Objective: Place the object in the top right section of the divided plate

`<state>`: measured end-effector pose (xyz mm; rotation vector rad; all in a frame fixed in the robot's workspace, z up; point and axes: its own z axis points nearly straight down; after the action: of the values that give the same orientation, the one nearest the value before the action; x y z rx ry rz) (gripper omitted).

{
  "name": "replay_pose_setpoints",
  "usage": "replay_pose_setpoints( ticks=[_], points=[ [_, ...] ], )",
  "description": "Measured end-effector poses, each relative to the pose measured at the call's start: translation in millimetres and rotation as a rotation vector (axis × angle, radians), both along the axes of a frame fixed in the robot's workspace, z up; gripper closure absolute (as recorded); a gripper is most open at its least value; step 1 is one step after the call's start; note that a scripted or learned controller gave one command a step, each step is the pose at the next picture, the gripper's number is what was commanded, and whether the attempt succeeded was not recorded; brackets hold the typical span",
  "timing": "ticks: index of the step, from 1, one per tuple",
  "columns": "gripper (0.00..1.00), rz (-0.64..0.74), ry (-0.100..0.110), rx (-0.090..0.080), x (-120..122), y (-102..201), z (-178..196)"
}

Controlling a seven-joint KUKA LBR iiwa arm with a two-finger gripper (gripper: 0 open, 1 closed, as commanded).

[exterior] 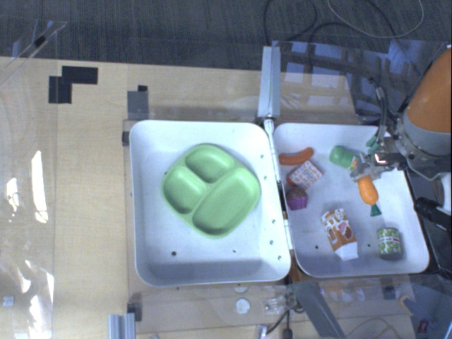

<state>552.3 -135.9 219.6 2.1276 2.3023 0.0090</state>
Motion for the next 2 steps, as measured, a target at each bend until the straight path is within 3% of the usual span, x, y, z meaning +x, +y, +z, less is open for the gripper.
replay_pose_setpoints(
  ticks=[1,2],
  points=[
    [1.00,0.130,0.004,-0.001,37.2,59.4,-15.3],
    [1.00,0.358,0.005,-0.001,47.0,133.6,-34.7]
  ],
)
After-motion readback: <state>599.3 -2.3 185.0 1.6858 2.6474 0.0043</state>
